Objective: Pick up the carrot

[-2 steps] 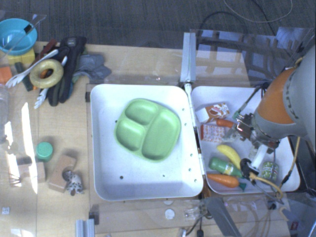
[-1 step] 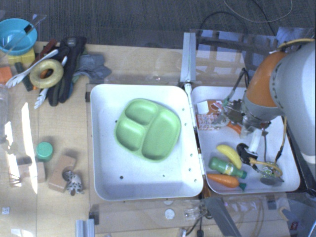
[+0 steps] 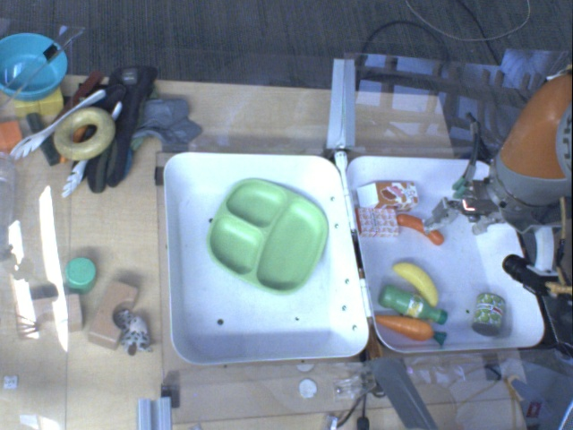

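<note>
An orange carrot (image 3: 405,327) with a green stalk end lies along the front edge of the right bin (image 3: 510,267), just below a green bottle (image 3: 413,304). A second, smaller orange carrot-like piece (image 3: 421,227) lies further back, beside a red and white carton (image 3: 385,208). My gripper (image 3: 463,215) hangs over the back of the right bin, just right of that small orange piece. Its fingers (image 3: 441,212) stand apart, open, with nothing between them. The front carrot is well clear of the gripper, toward the near left corner.
A yellow banana (image 3: 418,281) lies mid-bin and a small green-labelled can (image 3: 488,313) stands at the front right. The left bin (image 3: 192,312) holds a green divided plate (image 3: 269,234). Loose tools, a yellow tape ring (image 3: 85,133) and a blue bowl (image 3: 31,64) sit on the bench at left.
</note>
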You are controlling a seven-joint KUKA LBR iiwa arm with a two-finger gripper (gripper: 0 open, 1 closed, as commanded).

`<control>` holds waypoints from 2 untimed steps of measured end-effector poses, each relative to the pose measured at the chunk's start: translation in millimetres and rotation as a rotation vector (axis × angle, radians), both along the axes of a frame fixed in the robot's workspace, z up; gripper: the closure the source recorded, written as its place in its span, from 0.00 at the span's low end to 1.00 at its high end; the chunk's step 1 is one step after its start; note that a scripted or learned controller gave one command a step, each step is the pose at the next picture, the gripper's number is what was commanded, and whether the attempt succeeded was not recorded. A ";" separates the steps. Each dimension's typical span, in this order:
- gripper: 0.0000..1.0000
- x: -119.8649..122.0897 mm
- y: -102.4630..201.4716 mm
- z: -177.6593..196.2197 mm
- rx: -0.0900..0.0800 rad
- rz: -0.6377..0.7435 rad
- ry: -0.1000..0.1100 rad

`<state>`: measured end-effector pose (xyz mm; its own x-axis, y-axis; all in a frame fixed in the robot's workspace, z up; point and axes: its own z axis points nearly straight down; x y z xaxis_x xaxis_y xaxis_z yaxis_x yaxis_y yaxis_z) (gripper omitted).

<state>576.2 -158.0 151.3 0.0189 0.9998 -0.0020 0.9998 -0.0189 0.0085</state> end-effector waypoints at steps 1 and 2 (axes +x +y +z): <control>0.00 -24.6 50.1 -61.5 0.004 -0.275 0.003; 0.00 -19.3 60.7 -60.6 0.006 -0.679 0.004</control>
